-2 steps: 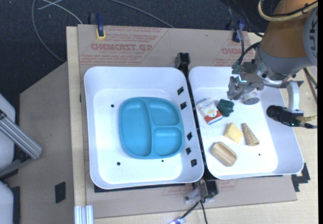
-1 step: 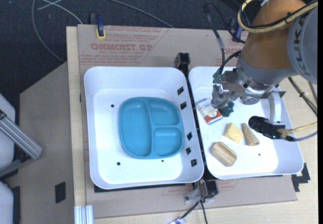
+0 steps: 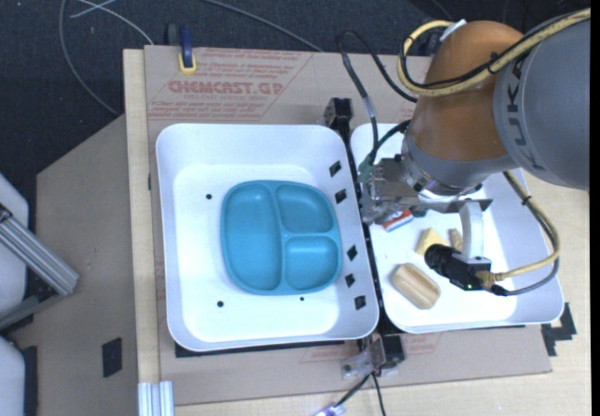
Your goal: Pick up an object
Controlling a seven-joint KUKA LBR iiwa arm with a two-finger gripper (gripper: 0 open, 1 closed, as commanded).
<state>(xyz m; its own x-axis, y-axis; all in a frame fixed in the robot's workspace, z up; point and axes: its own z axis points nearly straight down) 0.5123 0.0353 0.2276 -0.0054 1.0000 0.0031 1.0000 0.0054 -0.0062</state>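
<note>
Two white bins sit side by side on the bench (image 3: 141, 217). The left bin (image 3: 178, 245) holds a blue plate (image 3: 279, 236) with three parts, lying flat in the middle.

The grey arm (image 3: 553, 105) with its orange band (image 3: 464, 96) reaches over the right bin (image 3: 534, 302) from the right. The claw (image 3: 389, 199) hangs low at the left side of that bin, close to the wall between the two bins. The arm hides most of it, so I cannot tell if it is released or clenched, or if it has anything.

A tan block (image 3: 415, 284) lies in the right bin, near the front, apart from the claw. A small pale yellow thing (image 3: 430, 239) lies just behind it. A little red thing (image 3: 398, 217) shows right under the claw, too small to name
</note>
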